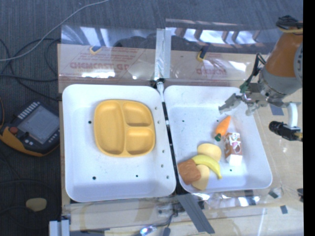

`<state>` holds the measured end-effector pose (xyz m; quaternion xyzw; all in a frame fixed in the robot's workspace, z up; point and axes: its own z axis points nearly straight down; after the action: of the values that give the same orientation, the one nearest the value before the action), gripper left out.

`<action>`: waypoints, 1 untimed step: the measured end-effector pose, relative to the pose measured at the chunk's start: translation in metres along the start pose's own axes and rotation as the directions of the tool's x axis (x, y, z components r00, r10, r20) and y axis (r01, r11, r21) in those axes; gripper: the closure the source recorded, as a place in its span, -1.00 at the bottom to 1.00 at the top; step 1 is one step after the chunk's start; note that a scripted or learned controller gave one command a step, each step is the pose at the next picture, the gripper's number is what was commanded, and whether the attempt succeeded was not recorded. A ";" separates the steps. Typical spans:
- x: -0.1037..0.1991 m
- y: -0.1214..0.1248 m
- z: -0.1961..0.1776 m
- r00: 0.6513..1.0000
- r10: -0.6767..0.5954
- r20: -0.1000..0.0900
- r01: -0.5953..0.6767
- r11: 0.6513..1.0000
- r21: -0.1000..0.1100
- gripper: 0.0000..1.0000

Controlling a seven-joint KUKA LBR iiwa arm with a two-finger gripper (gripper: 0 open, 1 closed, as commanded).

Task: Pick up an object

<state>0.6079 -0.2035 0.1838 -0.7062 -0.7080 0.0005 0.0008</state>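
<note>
In the right bin [197, 102] lie an orange carrot [222, 126], a small red and white carton [233, 147], a yellow banana [210, 164], a pale yellow fruit [208, 150] and a brown round item [188, 171]. My gripper [239, 107] hangs over the bin's upper right part, just above and to the right of the carrot. Its fingers are spread open with nothing between them. The grey arm with its orange band [284, 58] reaches in from the right.
The left bin [78, 171] holds a yellow divided plate [124, 128]. A teach pendant [30, 129] and cables lie on the floor at the left. Clear plastic walls stand behind both bins.
</note>
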 end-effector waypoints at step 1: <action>-0.009 -0.013 0.086 0.997 -0.083 -0.006 0.083 0.996 -0.009 -1.00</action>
<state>0.5947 -0.2122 0.0974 -0.6761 -0.7368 -0.0047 -0.0001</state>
